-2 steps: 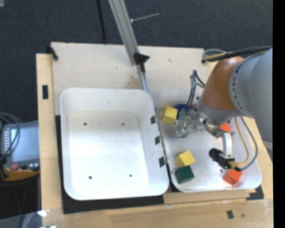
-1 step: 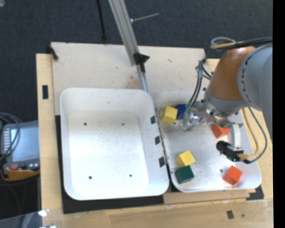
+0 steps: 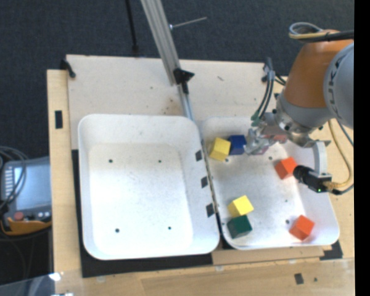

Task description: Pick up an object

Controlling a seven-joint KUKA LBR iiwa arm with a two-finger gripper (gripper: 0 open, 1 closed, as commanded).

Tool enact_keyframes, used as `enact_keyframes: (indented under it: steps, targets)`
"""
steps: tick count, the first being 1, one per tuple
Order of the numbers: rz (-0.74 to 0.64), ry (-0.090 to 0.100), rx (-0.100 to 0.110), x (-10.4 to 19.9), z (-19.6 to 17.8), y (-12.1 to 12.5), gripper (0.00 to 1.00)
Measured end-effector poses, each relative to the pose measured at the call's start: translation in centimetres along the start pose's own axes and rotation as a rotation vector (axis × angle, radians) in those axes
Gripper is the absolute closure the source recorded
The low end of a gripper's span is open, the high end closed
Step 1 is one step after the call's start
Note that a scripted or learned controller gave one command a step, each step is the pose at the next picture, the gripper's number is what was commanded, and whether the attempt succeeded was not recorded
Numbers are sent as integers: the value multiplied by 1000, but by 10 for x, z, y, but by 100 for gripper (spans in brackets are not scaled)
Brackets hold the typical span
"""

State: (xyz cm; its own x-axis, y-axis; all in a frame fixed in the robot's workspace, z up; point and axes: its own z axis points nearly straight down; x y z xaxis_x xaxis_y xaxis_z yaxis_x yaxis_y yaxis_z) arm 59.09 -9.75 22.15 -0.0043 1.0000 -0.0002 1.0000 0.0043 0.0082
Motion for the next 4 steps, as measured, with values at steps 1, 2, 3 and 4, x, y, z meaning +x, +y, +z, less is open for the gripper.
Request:
enact_keyframes:
  steps: [1,2,3,4]
  targets:
    - [-1,1,2,0,-37,2,100]
    - [-2,0,7,56,-36,-4,100]
    - [-1,0,10,105,-20,1,100]
    - [-2,0,11,158,-8,7,100]
